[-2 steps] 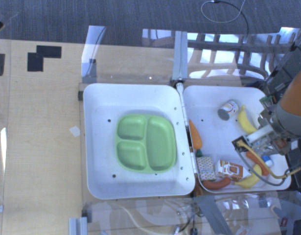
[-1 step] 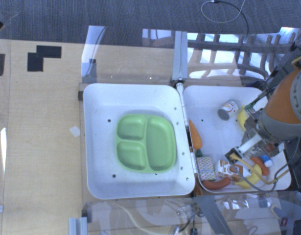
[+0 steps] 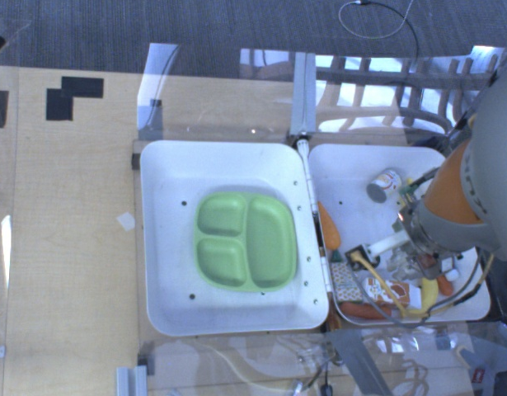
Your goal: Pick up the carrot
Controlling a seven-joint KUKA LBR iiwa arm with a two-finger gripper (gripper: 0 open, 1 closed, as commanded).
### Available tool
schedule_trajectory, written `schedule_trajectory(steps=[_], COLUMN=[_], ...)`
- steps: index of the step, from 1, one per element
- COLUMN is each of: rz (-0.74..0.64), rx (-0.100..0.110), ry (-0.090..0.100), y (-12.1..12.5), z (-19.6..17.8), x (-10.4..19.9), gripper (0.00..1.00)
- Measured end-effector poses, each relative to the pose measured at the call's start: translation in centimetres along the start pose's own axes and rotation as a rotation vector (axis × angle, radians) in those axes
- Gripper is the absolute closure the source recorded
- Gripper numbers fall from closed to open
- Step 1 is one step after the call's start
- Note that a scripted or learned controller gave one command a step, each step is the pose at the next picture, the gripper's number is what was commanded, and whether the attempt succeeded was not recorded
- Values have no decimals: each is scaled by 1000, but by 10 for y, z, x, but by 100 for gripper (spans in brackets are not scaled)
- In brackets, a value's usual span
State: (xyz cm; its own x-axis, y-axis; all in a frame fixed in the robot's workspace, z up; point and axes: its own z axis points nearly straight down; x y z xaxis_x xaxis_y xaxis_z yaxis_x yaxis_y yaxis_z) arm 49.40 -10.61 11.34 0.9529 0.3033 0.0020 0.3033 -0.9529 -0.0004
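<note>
Carrot (image 3: 328,228) sits in the right bin (image 3: 352,167), hard against its 9 o'clock wall, right beside the divider with the left bin (image 3: 162,221). It's an orange tapered piece lying roughly 12-to-6, the narrow tip toward 12.

Handling, my read: probably a toy or plastic carrot, so light, rigid and smooth. Slippery on the taper; fingers could squeeze it out toward the thin end. I'd take it across the thick middle, closing 3-to-9. Problem: the wall sits tight on its 9 o'clock side, leaving little room for a finger there. May need to come at it from 12 and 6 along its length, or nudge it off the wall first.

End effector (image 3: 406,258): I can't tell its state. The arm's wrist with the orange band (image 3: 451,196) covers it from above, at the 3 o'clock side of the right bin, over the clutter pile (image 3: 385,287) at the 6 o'clock end. It is apart from the carrot.

Hard to read: the clutter is a jumble of small mixed pieces, a few orange or red, one red one (image 3: 364,310) near the 6 o'clock rim. Easy to confuse with the target. The carrot's lower end runs into that pile, so I can't see where it stops. A small grey can (image 3: 383,185) lies toward 12. The green divided plate (image 3: 246,240) sits in the left bin, irrelevant.
</note>
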Motion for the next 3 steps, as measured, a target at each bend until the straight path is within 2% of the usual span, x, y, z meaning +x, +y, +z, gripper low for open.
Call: schedule_trajectory(steps=[1, 2, 3], rz=[-89, 90, 3], rx=[-3, 0, 0], ry=[8, 1, -1], y=[-4, -81, -164], z=[23, -71, -96], x=[-3, 20, 63], gripper=[100, 100, 100])
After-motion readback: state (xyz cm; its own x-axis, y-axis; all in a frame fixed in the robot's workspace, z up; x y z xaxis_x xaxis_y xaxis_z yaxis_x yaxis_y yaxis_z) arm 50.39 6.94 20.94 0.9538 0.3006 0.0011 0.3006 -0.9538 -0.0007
